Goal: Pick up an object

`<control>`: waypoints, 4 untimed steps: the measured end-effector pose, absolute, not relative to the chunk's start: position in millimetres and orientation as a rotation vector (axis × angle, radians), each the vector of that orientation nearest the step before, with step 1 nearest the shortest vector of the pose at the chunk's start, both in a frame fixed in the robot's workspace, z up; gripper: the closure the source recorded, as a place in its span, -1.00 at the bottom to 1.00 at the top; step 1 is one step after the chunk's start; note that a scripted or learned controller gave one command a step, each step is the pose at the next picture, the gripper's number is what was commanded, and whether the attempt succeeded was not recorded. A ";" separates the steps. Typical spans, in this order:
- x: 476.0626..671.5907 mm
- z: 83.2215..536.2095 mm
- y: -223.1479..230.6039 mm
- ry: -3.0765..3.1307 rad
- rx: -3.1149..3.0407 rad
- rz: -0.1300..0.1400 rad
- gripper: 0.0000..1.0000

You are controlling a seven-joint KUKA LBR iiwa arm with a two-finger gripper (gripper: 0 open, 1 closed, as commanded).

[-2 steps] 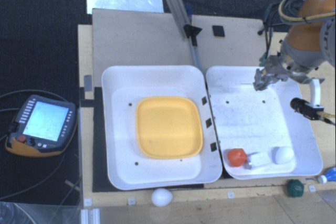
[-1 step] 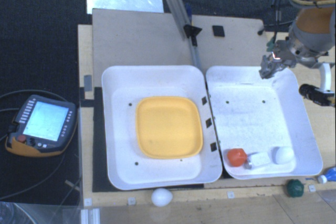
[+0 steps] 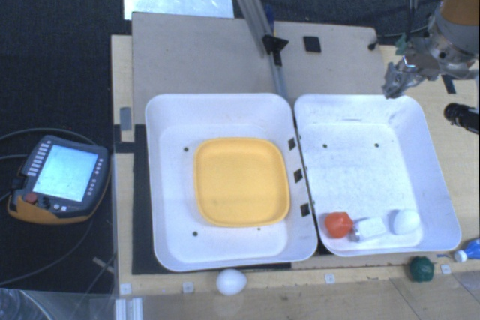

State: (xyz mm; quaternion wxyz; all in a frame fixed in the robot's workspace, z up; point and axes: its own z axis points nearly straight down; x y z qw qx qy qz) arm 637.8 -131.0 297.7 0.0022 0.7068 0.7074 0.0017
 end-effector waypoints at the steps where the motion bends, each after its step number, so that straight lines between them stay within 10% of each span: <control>1: 646.1 276.8 -81.4 2.226 2.217 0.001 1.00; 4: 668.6 258.4 86.5 2.226 2.216 0.002 1.00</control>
